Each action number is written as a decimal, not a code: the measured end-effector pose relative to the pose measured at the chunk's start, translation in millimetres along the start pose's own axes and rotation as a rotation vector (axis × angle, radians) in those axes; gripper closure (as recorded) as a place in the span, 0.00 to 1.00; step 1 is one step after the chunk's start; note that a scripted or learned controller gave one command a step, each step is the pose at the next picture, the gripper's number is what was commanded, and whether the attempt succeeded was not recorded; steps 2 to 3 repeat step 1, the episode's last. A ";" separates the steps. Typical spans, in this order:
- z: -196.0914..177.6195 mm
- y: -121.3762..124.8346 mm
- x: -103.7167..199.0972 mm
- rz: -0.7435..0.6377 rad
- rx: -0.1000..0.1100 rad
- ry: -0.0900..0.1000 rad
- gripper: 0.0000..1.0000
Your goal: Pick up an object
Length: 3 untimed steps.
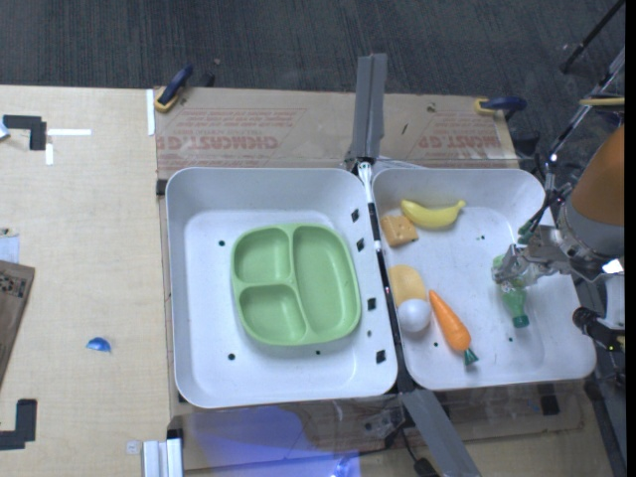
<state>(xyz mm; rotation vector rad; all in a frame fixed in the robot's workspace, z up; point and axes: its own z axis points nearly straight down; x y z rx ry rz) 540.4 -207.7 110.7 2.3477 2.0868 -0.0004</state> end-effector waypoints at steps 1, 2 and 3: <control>-85.3 40.5 91.0 0.002 0.002 -0.001 1.00; -85.3 40.5 91.0 0.002 0.002 -0.001 1.00; -85.3 40.5 91.0 0.002 0.002 -0.001 1.00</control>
